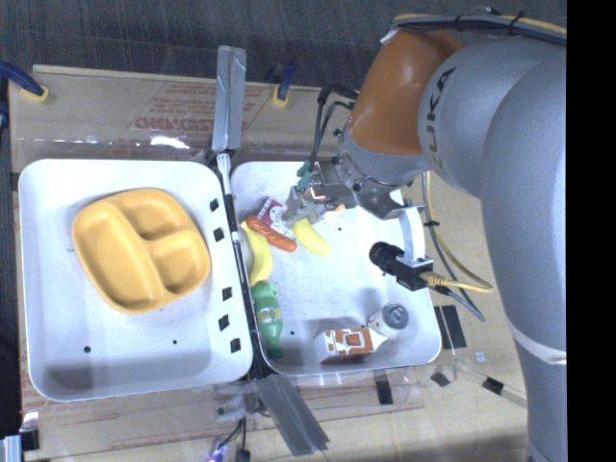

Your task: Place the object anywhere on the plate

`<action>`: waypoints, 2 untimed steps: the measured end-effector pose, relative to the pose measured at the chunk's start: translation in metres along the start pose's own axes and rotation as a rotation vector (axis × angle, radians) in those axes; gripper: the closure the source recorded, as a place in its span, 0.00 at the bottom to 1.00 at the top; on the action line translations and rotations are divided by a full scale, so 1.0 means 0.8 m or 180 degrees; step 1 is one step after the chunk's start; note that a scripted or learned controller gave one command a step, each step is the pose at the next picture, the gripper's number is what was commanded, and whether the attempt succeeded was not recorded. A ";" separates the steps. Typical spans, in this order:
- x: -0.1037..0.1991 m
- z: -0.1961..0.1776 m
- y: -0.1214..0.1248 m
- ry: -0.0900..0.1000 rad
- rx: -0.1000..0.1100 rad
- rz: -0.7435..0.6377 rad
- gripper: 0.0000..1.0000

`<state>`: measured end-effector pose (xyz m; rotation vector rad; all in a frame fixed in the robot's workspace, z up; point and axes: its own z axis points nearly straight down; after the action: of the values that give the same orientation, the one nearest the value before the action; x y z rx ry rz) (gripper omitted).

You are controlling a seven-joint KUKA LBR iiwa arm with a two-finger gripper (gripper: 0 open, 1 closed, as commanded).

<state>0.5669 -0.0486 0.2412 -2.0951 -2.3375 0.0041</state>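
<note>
A yellow plate (140,248) with three compartments lies in the left bin (58,354). My gripper (310,198) hangs low over the upper middle of the right bin (404,359), above a cluster of small items. Right under it lie a yellow oblong piece (312,240), a red-orange sausage-shaped piece (272,236) and a small white and red packet (276,213). The wrist hides whether anything sits in the gripper.
A banana (258,260) and a green bottle (269,321) lie along the right bin's left wall. An orange and white carton (350,343) rests near its front edge. A divider ridge (231,258) separates the bins. The arm's grey body covers the right side.
</note>
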 end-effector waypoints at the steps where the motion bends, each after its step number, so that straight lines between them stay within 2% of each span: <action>1: 0.065 -0.002 -0.025 0.0002 0.0004 -0.0188 1.00; 2: 0.187 0.067 0.054 -0.0003 0.0002 -0.0309 1.00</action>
<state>0.5933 0.1052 0.1875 -1.9792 -2.4365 0.0054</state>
